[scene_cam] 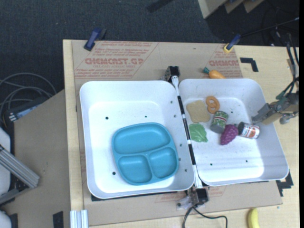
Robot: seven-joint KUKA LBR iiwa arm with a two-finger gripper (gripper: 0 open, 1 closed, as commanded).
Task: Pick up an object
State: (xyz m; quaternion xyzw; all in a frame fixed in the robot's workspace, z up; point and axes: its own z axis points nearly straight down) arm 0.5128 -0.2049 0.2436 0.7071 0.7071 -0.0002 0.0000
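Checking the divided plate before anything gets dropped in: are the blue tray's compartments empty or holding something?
Empty: the blue tray shows bare blue in all three compartments.

Blue divided plate (144, 153), white bins (95, 127), purple grapes (228, 134), green lettuce leaf (198, 133), tan bread slice (197, 111), orange ring (212, 103)

The tool (264, 113) hangs over the right bin's (266, 165) rim, just beside a small bottle (248, 130) and purple grapes (228, 134).

One fixed camera above, slanted down, both bins (90, 127) framed, moderately near
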